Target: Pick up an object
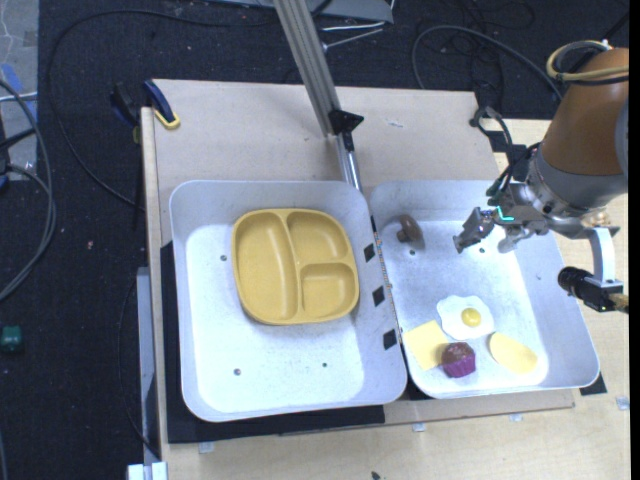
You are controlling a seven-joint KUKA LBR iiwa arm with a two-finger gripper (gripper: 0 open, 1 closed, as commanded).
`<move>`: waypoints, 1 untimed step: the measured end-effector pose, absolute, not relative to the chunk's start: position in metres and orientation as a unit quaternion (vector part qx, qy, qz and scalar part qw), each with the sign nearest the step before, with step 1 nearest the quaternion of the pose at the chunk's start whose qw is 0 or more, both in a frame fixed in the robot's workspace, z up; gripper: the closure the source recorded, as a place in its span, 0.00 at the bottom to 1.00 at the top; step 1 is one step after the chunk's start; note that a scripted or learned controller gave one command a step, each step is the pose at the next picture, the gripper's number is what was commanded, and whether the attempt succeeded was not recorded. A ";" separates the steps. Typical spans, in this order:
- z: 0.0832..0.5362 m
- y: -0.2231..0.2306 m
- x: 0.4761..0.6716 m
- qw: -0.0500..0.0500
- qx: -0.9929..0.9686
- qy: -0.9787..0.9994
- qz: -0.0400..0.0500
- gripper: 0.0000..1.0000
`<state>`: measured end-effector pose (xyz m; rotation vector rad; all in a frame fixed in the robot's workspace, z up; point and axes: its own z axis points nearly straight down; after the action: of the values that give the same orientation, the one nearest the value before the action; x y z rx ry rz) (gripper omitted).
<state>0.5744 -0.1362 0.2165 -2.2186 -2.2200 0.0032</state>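
Observation:
In the right bin (545, 278) lie a small brown mushroom-like piece (408, 230) at the back left, a toy fried egg (467, 317), a yellow cheese slice (424, 344), a purple round piece (458, 360) and a yellow oval piece (514, 353) near the front. My gripper (490, 232) hangs over the back of this bin, right of the brown piece and behind the egg. Its fingers stand apart with nothing between them.
The left bin (200, 348) holds a yellow divided plate (296, 265). A slanted metal pole (312, 63) runs from the top down to the gap between the bins. The arm's orange-banded body (590, 118) looms over the right bin's back right corner.

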 end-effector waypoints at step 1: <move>0.218 -0.136 0.575 0.000 -0.707 -0.708 0.000 0.00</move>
<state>0.5754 -0.1363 0.2181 -2.2201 -2.2226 0.0000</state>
